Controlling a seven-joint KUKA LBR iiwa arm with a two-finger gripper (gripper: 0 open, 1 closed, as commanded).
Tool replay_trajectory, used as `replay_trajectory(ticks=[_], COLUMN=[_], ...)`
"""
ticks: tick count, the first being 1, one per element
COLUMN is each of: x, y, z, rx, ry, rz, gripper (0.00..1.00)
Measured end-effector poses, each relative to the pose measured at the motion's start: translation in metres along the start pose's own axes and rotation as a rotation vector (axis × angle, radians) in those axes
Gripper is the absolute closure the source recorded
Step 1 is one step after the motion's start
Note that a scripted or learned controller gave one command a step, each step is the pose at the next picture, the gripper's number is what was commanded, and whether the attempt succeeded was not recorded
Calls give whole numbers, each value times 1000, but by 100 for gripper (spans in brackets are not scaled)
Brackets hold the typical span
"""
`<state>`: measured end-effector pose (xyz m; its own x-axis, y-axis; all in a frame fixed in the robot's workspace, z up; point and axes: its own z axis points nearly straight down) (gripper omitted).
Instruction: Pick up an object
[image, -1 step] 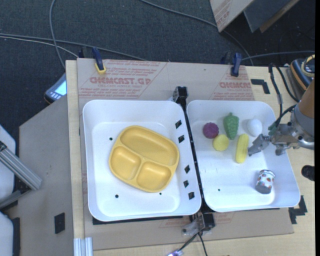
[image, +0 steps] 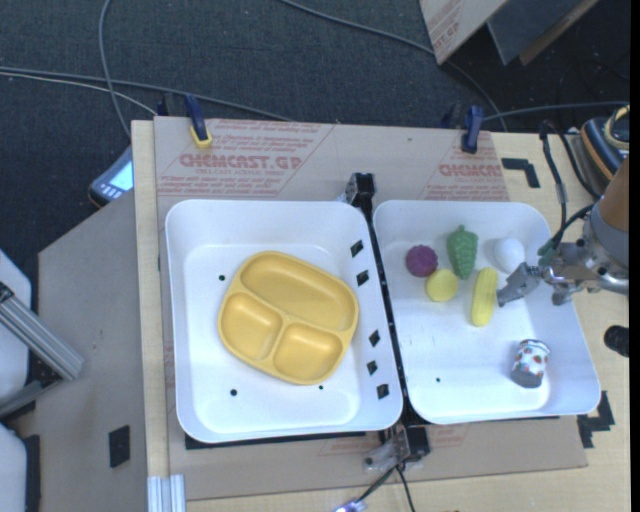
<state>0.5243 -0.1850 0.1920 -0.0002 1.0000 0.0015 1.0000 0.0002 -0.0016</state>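
Observation:
The right bin (image: 560, 395) holds several small toys. A purple round one (image: 422, 260), a green bumpy one (image: 461, 249) and a white ball (image: 508, 250) lie along its far side. Just in front of them are a yellow lemon-like piece (image: 442, 286) and a long yellow piece (image: 483, 296). A grey, white and red toy (image: 529, 363) sits alone near the front right. My gripper (image: 522, 283) hangs over the right side of this bin, just right of the long yellow piece and below the white ball. I see nothing held in it.
The left bin (image: 190, 300) holds a yellow divided plate (image: 288, 316). A black divider with clips (image: 372, 300) separates the bins. Blue clamps (image: 199, 128) and cables lie along the board's far edge. The arm's body (image: 610, 240) enters over the right rim.

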Motion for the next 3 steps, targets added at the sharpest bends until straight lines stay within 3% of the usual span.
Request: replay_trajectory(ticks=[2, 3], x=[-13, -13], y=[-4, -4], z=[104, 107], rx=[4, 2], ry=[2, 1], rz=[1, 0], gripper=[0, 0])
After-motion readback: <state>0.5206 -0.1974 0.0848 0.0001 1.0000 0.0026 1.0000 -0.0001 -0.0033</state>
